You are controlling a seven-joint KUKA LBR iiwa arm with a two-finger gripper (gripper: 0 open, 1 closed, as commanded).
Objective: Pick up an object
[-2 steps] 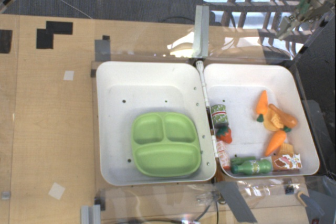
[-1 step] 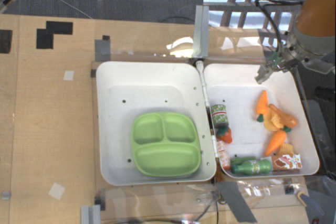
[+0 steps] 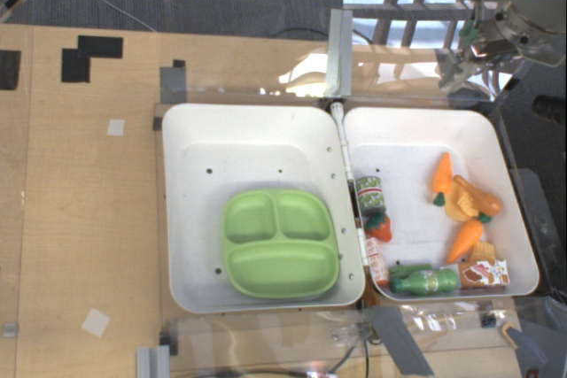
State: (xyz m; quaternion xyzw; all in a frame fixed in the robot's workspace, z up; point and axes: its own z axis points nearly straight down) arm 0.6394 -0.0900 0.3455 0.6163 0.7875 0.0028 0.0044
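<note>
With the tool, jaw state indiscernible, beyond the right bin, descend vertically onto the isolated carrot below it.

Pincer (grey) at upper right

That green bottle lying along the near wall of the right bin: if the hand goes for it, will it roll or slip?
The green bottle lies on its side and looks round, so a nudge would probably roll it. Its surface looks smooth and glossy, so it may slip. The right bin's near wall and the carton at its end crowd it, likely limiting finger room.
</note>
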